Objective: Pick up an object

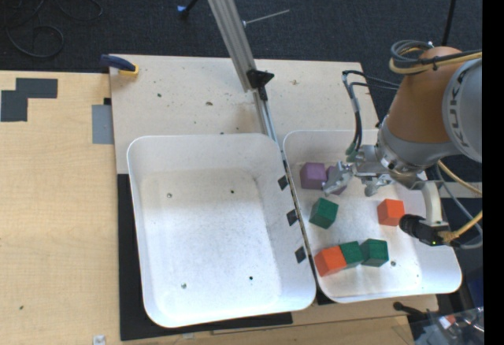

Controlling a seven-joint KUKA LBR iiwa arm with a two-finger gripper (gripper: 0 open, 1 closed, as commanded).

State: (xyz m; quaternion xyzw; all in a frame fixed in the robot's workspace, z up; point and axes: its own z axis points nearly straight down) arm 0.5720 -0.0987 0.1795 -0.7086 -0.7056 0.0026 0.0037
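I'm seeing the arm reaching in from the right over the right bin, with the gripper hanging low near that bin's upper middle. Whether it's open or shut I cannot tell, too small and cluttered. Nothing is visibly sitting between its tips. The purple block is lying just left of the gripper, close to the divider edge between bins. A green block is sitting just below the gripper, tilted. An orange block is resting to the right, partly under the wrist hardware. Along the bottom, an orange block, a green block and another green one are lining up touching in a row, near the front rim. Open floor is showing in the right bin's lower right corner. The left bin is offering wide bare floor. A metal rail is slanting down toward the bins' shared edge.
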